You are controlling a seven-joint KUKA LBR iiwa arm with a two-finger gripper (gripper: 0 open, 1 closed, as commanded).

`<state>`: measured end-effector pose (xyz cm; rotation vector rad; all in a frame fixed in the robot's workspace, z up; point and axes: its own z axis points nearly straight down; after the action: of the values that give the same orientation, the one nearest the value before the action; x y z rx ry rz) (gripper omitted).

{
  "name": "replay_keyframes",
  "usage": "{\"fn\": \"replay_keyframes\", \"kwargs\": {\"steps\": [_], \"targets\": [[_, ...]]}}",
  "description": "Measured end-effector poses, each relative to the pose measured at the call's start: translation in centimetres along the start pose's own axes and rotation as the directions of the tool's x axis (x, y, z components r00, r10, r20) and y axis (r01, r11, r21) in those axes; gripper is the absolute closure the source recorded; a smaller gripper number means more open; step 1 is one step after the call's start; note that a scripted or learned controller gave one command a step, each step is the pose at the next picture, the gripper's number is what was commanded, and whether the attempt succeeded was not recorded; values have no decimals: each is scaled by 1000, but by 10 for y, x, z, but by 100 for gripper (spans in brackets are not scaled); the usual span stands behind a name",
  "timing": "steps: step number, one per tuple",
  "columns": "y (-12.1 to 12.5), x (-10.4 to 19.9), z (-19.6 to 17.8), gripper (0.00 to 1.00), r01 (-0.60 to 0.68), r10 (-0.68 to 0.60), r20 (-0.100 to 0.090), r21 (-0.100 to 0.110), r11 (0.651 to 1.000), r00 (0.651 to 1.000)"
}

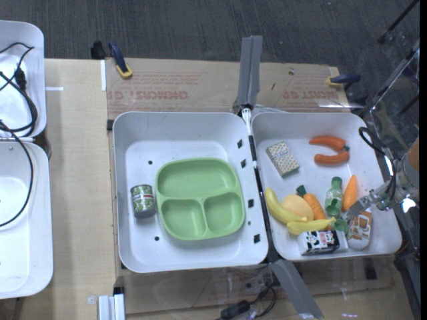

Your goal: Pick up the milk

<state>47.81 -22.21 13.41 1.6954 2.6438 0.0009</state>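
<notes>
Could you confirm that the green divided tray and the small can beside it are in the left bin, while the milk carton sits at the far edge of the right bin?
Not quite. The camera view shows the milk carton at the near edge of the right bin, by the bananas, not the far edge. The rest holds: the green divided tray and the small can are in the left bin.

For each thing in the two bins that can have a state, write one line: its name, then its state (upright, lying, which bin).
milk carton: lying on its side, right bin, near front edge
green can: lying, left bin, beside the tray
green tray: flat, left bin, compartments bare
bananas: lying, right bin
green bottle: lying, right bin
gripper: low over the right bin, above the orange-labelled packet
</notes>
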Motion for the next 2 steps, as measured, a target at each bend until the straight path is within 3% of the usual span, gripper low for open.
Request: {"fn": "replay_keyframes", "kwargs": {"steps": [1,2], "targets": [[8,13,38,0,-2,2,8,-5,1000,1000],[4,9,15,0,-10,10,1,-1,1000,1000]]}}
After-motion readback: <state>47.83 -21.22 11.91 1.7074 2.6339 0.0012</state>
